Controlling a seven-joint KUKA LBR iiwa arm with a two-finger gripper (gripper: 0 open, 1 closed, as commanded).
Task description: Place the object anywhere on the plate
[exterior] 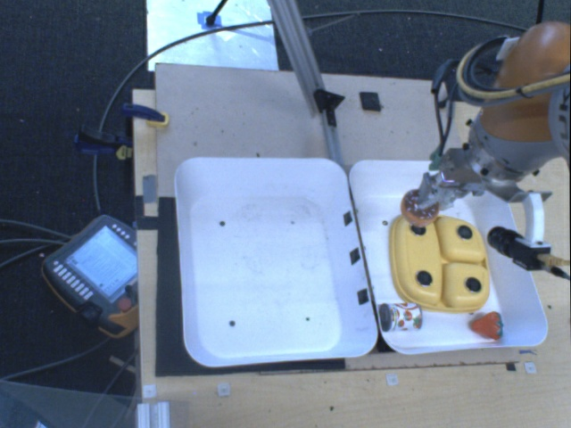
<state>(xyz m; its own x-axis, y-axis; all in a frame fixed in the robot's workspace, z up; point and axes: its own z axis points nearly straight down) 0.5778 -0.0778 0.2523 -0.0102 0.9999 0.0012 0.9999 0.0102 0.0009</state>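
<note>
pincer (417,207) at plate (442,279) rim

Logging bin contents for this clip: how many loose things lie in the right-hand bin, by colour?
Yellow: 1, the divided plate
Red: 1, a strawberry-like piece at the near corner
White with print: 1, a small cup lying on its side
Brown: 1, a round ring-like piece at the gripper, by the plate's far corner
Total: 4
</note>
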